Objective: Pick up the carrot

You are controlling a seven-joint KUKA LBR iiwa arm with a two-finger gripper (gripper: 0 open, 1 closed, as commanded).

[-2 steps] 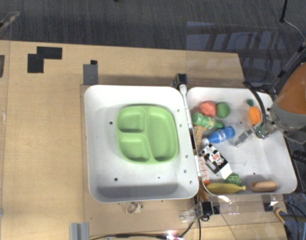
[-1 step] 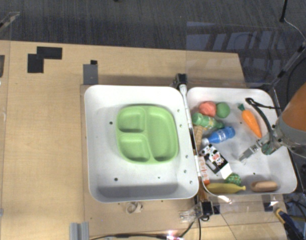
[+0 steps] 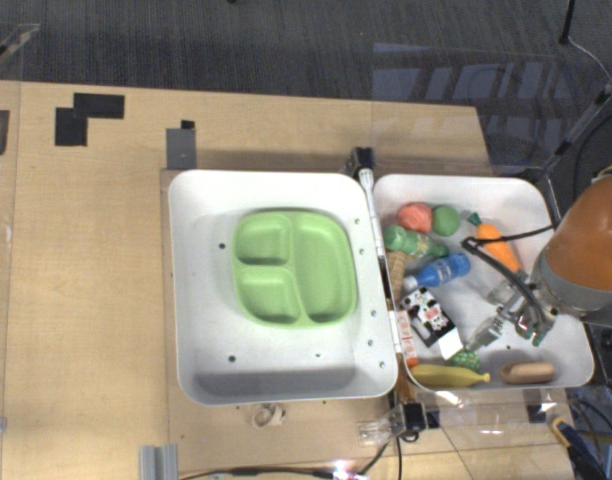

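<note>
1. Jaws of the gripper [image 3: 483, 334] are too small and cluttered to read; I cannot tell how far open they are, or whether anything sits between them.
2. It hangs low in the near half of the right bin [image 3: 561, 353], close above a small green item [image 3: 467, 359] and just right of a black-and-white carton [image 3: 429, 317].
3. Its grey arm with the orange band [image 3: 592, 230] comes in from the right edge.
4. The carrot [image 3: 496, 246] lies in the far right part of that bin, farther back than the gripper and apart from it, with a black cable crossing beside it.
5. To the carrot's left are a green ball [image 3: 445, 220] and a pinkish-red ball [image 3: 416, 216], with a blue bottle [image 3: 441, 270] nearer.
6. A banana [image 3: 448, 376] lies along the near wall, and a brown sausage-shaped piece [image 3: 529, 372] lies to its right.
7. The left bin [image 3: 201, 348] holds a green divided tray [image 3: 290, 267] near its middle.
</note>
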